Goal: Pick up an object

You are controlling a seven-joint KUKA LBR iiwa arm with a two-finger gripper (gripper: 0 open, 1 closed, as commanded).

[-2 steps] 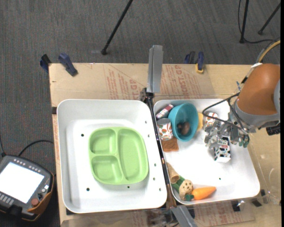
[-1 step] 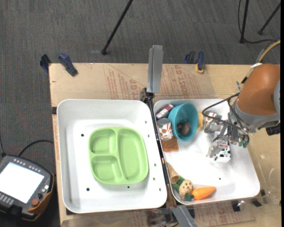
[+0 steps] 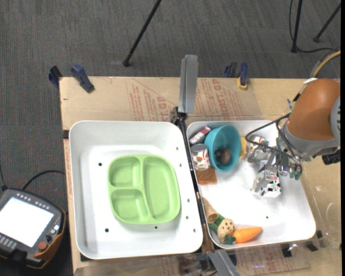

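My gripper (image 3: 266,179) hangs low in the right bin (image 3: 290,220), near its right-hand middle, directly over a small white toy with black spots (image 3: 272,188). The toy lies on the bin floor and touches the gripper's lower end. The orange wrist band (image 3: 311,115) sits above and to the right. A tipped teal bowl (image 3: 226,148) with a brown lump inside lies to the left of the gripper. Near the bin's front edge lie an orange carrot (image 3: 248,233), a cookie (image 3: 225,227) and a cone (image 3: 210,210).
A printed can (image 3: 200,157), a small red-and-white tube (image 3: 199,134) and a brown square (image 3: 207,177) crowd the right bin's left wall. The left bin (image 3: 81,154) holds a green divided plate (image 3: 144,188). A grey post (image 3: 188,88) stands behind the bins.
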